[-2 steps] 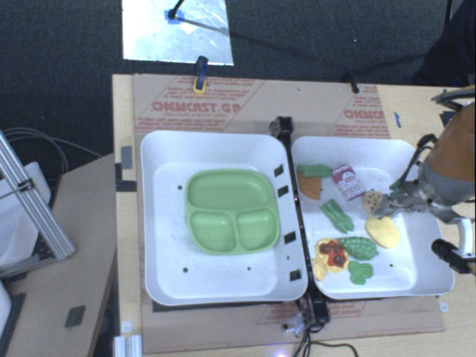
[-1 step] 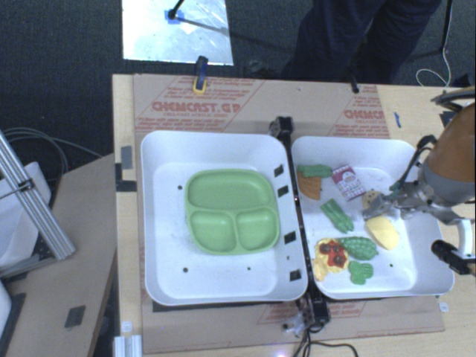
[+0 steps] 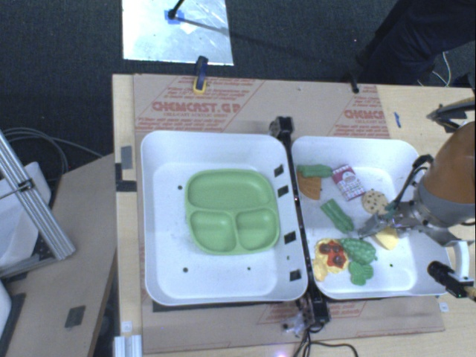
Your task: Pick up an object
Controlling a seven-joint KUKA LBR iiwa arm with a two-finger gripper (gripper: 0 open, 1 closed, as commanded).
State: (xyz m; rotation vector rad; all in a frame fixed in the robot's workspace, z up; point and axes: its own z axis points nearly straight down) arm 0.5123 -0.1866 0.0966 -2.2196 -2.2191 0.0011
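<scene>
Gripper [image 3: 375,227] positioned in right bin [image 3: 405,282], beside yellow piece [image 3: 387,238]; finger state cannot be determined; left bin [image 3: 160,222] contains green tray [image 3: 232,209].

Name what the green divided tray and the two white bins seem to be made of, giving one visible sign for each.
Green divided tray: probably moulded plastic, matte; even colour, rounded compartment walls. Left white bin and right white bin: likely thin formed plastic, slightly glossy; smooth rounded corners, soft sheen.
</scene>
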